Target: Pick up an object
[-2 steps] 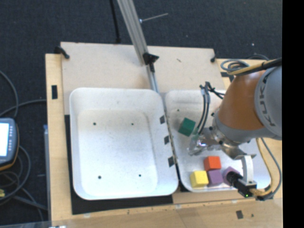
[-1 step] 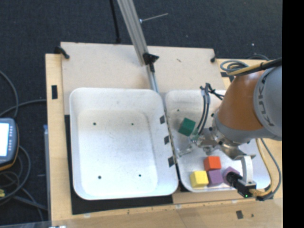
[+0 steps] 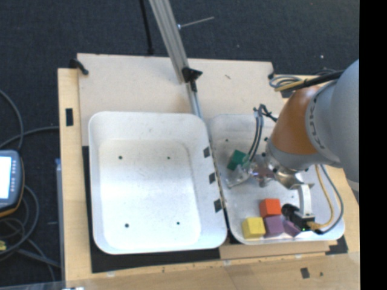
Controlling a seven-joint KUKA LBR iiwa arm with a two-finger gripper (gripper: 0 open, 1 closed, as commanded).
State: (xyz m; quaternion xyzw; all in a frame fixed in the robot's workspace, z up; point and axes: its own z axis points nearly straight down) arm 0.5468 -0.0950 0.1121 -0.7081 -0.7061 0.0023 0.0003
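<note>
The robot's hand [image 3: 237, 173] is reaching toward a green block [image 3: 237, 159] in the right bin [image 3: 225, 132], its grip state impossible to tell; the block looks light, rigid, best pinched across flat faces.

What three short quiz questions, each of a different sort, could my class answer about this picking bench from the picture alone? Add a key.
1. True or false: the green block lies in the left bin.
2. Multiple choice: which block sits nearest the front edge of the right bin? A) the orange block B) the yellow block C) the green block
3. Fill in: the block touching the yellow block's right side is ____.

Key: 1. False; it lies in the right bin, beside the gripper. 2. B. 3. The purple block.
</note>
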